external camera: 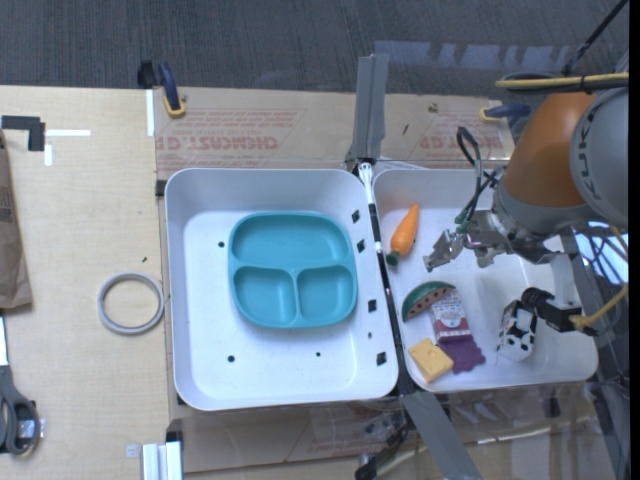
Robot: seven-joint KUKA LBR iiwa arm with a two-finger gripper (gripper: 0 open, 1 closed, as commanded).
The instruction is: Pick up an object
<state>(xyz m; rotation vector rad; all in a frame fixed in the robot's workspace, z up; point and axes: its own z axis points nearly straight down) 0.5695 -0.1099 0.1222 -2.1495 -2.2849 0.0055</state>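
Within the right bin (490, 303), a carrot (404, 230) is lying against the dividing wall, with a watermelon slice (428, 299) near it. The gripper (440, 256) is hovering between them; whether its jaws are spread cannot be told. A teal divided plate (294, 270) is sitting in the left bin (195, 268).

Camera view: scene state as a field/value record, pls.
left bin: teal divided plate
right bin: toy carrot, watermelon slice, red-and-purple packet, yellow block
gripper: over the right bin, between carrot and watermelon slice
held: no object visibly in the gripper
bench outside bins: tape roll, left of the left bin
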